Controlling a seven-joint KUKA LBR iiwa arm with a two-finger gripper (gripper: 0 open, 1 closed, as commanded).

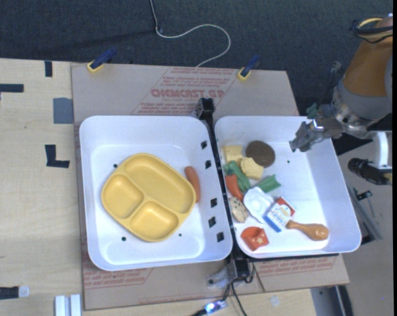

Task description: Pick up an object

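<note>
Your tool [306, 139] hangs over the upper right rim of the right bin [330, 196]; you cannot tell its state, and nothing shows in it. The objects lie well apart from it, piled along that bin's left side: a brown disc [259, 153], yellow pieces [243, 163], a carrot [234, 185], a white carton [267, 207], a red piece [255, 237] and a wooden spoon [308, 229]. In the left bin [106, 133] you see a yellow divided plate [147, 196] with a sausage [193, 182] beside it.
</note>
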